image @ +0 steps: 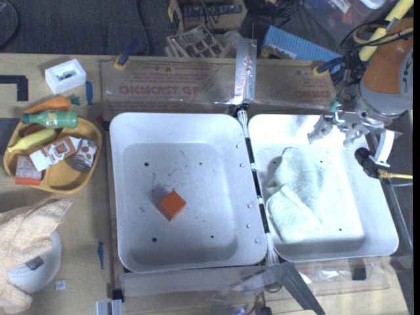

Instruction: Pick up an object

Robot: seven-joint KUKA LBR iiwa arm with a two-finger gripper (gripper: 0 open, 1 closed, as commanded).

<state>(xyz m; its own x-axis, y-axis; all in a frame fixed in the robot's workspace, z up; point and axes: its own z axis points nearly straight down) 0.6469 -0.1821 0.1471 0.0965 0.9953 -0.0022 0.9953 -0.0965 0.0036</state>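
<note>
The hand [336, 127] hangs at the far right corner of the right bin [377, 238], its thin metal fingers [317, 130] spread apart with nothing between them. Just below and to the left of the hand, inside that same bin, lies a white cloth [293, 192], soft and nubbly, crumpled into a long lump that runs from the middle of the bin down toward its near left corner. The cloth and the hand are apart. The bin itself is shallow, smooth white plastic with rounded corners and a few small dark dots on its floor.

Further left of the hand, across the ridge where the two bins meet, the left bin [125, 176] holds one orange block [172, 205], a small cube with sharp edges, sitting tilted on the floor a little left of the bin's middle and casting a grey shadow. Dark specks are scattered over this bin's floor.

Well to the left of the hand, past the left bin, a yellow bowl [65, 184] rests on the wooden counter [92, 84]. It carries a green bottle [52, 119], a yellow banana shape [29, 140] and some small printed packets. Near the counter's front left corner lies a pale peach towel [26, 231] with a fuzzy surface. Behind the bowl stands a small white box [65, 75].
</note>
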